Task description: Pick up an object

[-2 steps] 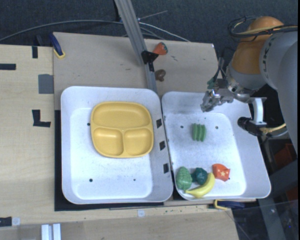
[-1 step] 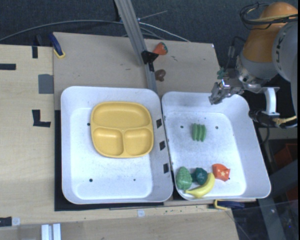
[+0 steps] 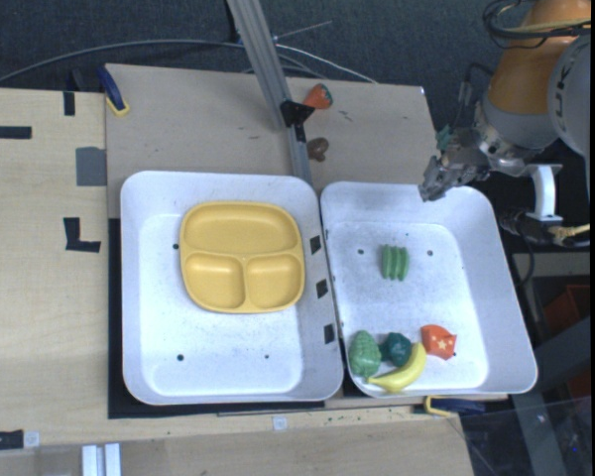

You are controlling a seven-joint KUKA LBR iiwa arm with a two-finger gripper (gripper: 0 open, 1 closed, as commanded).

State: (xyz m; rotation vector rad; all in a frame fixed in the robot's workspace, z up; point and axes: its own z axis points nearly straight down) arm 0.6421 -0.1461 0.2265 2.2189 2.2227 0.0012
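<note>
Claw (image 3: 438, 181) hangs over the far right corner of the right bin (image 3: 496, 256), at the end of the grey arm (image 3: 535, 77) with its orange band; whether it is open or closed cannot be told from this slant, and nothing shows in its grasp.

Taking the right bin as the landmark: a small green pepper-like toy (image 3: 394, 263) lies alone near the bin's middle, well apart from the claw. Along the bin's near edge sits a tight cluster (all toy food, by the look of it): a light green leafy piece (image 3: 363, 353), a darker green round piece (image 3: 396, 347) just beside it, a yellow banana (image 3: 405, 373) curving beneath and touching both, and a red piece with a yellow mark (image 3: 438, 340) just to the cluster's right.

Left of the right bin, edge to edge with it, sits the left bin (image 3: 139, 266), which holds a yellow divided plate (image 3: 243, 256) in its far half. Both bins rest on the worktop (image 3: 188, 117). Beyond the right bin's far left corner a grey pole (image 3: 263, 43) rises at a slant, with a small orange object (image 3: 319, 95) beside its base.
</note>
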